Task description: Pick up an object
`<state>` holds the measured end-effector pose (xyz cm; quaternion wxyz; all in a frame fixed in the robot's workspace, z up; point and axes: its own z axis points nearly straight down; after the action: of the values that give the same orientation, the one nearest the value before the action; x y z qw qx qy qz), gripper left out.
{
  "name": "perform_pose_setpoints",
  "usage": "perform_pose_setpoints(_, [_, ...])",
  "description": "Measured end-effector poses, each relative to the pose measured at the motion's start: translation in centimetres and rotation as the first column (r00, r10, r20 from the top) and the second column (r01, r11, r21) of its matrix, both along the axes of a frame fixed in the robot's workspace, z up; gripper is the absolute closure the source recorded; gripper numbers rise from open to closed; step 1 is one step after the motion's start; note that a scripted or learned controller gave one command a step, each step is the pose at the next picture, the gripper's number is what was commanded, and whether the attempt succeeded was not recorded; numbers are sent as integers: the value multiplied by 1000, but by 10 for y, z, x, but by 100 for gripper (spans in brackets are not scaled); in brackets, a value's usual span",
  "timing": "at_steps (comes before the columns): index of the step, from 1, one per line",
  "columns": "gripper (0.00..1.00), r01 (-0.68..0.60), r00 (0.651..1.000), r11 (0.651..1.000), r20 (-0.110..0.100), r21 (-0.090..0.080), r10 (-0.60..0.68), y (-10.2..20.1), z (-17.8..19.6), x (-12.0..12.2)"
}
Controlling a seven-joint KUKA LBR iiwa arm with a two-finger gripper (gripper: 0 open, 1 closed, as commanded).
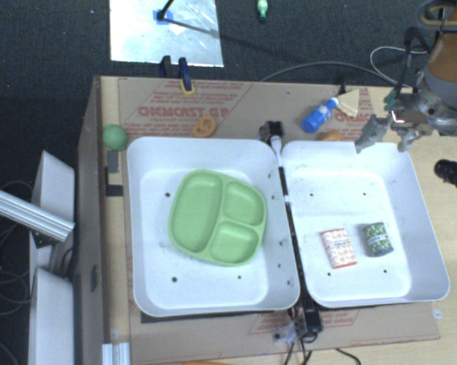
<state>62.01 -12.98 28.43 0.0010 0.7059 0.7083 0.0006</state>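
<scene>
Dark carpet floor (46,52) — a shiny sheet (167,25) and small green bottle (262,6) lie there.

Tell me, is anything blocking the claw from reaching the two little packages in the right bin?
Nothing visible does. The gripper hangs above the right bin's far edge, and bare white floor lies between it and the red-and-white packet and the green can.

The hand (388,134) hangs with fingers spread above the far right corner of the right bin (422,204), holding nothing. Inside that bin, toward its near side, a small red-and-white box (338,248) lies just beside a green can (377,239). The left bin (148,226) holds a green divided tray (217,217).
</scene>
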Motion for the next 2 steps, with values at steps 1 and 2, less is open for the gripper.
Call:
perform_pose_setpoints(1, [0,2,1000,1000,-6,1,-2,-38,-125,25])
perform_pose_setpoints(2, [0,2,1000,1000,-2,0,-2,-59,-200,-8])
